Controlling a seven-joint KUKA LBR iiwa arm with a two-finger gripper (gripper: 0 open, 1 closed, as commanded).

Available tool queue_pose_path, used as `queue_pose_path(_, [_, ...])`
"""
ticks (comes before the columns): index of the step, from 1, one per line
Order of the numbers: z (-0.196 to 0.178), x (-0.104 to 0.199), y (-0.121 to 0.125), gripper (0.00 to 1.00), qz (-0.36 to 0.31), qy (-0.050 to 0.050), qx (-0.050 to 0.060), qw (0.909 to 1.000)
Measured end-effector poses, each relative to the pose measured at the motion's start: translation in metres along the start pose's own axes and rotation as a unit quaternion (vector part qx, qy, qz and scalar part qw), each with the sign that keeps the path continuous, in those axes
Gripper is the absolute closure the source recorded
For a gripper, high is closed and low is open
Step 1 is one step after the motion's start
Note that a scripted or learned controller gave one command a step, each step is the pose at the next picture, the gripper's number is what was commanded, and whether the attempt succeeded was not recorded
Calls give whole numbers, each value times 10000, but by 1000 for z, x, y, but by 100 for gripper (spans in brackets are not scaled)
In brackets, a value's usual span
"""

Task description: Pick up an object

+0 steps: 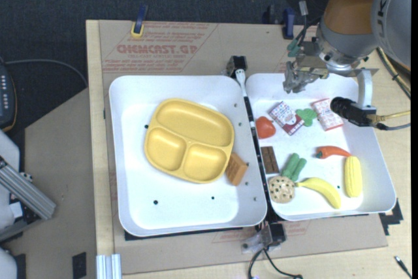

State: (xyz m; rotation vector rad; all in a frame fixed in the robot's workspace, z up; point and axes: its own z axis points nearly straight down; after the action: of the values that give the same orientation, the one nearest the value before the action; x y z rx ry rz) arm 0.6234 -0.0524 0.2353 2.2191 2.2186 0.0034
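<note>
Here the gripper hangs over the right bin's far edge, its clenching unclear, above a red-and-white packet and green toy.

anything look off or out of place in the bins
Mostly tidy. The one oddity is the brown block in the left bin: it sits tilted against the corner of the yellow divided tray, apart from the other toy foods, which lie in the right bin.
</note>
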Motion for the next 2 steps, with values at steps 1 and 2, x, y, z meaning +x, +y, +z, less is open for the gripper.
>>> queue_pose_path(1, [16, 3, 10, 100, -9, -1, 14, 10000])
queue_pose_path(2, [2, -7, 9, 100, 1, -2, -2, 10000])
